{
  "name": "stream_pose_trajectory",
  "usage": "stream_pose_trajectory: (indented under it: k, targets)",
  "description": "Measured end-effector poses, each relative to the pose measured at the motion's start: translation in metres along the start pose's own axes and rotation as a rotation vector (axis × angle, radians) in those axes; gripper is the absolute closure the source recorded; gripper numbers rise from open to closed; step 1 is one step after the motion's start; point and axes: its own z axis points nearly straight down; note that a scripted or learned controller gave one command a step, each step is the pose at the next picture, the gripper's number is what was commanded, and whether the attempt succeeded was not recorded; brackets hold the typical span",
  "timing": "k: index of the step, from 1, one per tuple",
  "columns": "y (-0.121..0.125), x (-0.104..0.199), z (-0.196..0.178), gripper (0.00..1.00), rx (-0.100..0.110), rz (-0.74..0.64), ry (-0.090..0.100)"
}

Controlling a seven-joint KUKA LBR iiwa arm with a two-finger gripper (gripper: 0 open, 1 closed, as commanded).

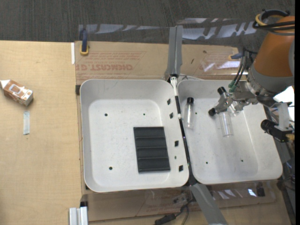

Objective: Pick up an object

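A tan bench (37, 172) under dark carpet carries two shallow white bins side by side. The left bin (93, 139) holds a black ribbed block (151, 149) near its centre. The right bin (253, 168) holds a clear tube with a black cap (189, 110) by its left wall. The gripper (227, 121) hangs over the upper middle of the right bin with a second clear tube (226, 124) below it; whether it grips that tube I cannot tell. The tube looks slick and round, so I judge it could slip or roll away under an off-centre pinch.
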Motion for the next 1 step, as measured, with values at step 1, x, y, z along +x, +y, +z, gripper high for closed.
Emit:
stream_pose_trajectory:
  k: [1]
  targets:
    - [0.0305,0.0466,-0.0245,1.0,-0.001,-0.014,-0.001]
